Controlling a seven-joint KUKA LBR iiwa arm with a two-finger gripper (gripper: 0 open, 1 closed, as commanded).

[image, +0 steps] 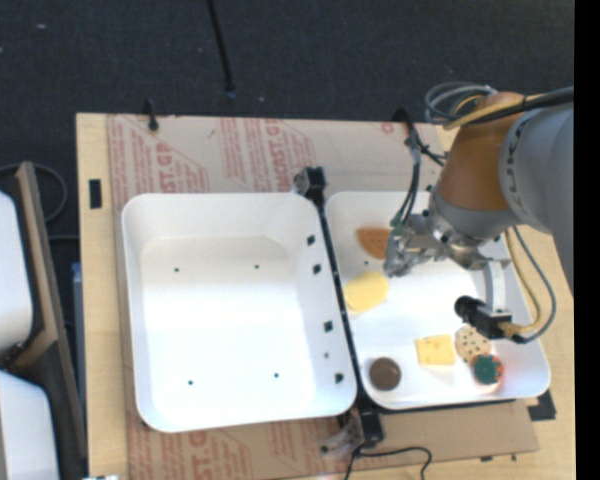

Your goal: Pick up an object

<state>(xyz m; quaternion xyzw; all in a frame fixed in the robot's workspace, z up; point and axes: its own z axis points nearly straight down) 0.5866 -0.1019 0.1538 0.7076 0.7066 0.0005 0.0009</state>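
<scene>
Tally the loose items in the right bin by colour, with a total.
Yellow: 2, a rounded pale piece and a flat square piece
Orange-brown: 1, a piece near the gripper
Dark brown: 1, a round piece
Tan with spots: 1, a small item
Green with red: 1, a small item
Total: 6
</scene>
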